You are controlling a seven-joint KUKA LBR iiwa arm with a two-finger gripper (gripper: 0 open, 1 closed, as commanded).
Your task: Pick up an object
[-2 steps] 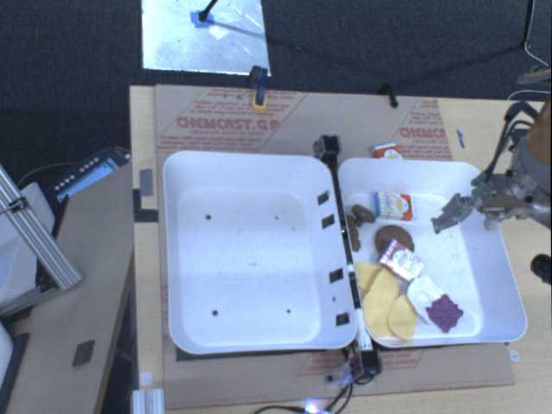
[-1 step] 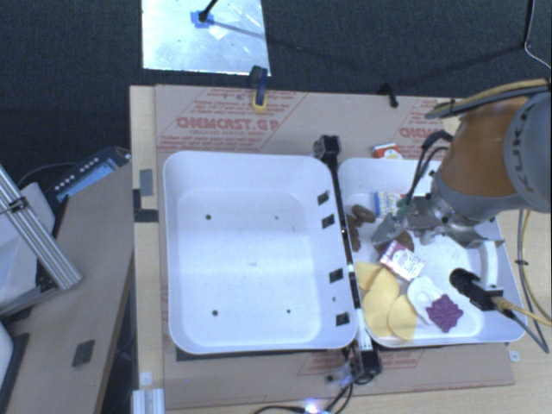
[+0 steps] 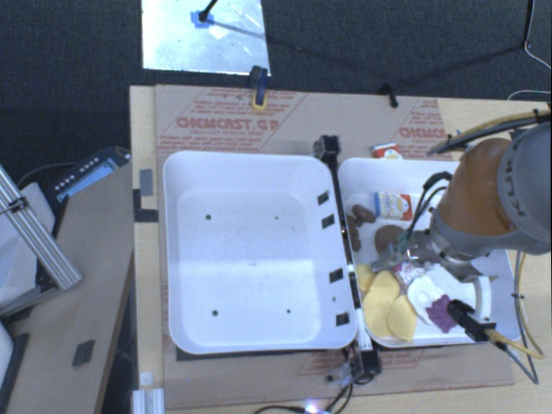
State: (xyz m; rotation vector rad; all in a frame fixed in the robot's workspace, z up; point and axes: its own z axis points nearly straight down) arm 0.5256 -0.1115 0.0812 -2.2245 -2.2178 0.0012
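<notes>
while the gripper (image 3: 405,257) sits low mid right bin (image 3: 362,172), by yellow pieces (image 3: 385,304) at its front edge, grasp state unreadable; nothing lifted.

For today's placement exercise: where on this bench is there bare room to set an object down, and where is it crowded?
The left bin offers a bare white floor, bordered by its own walls. The right bin is crowded: a small carton, yellow pieces and a purple item lie under the arm.
</notes>
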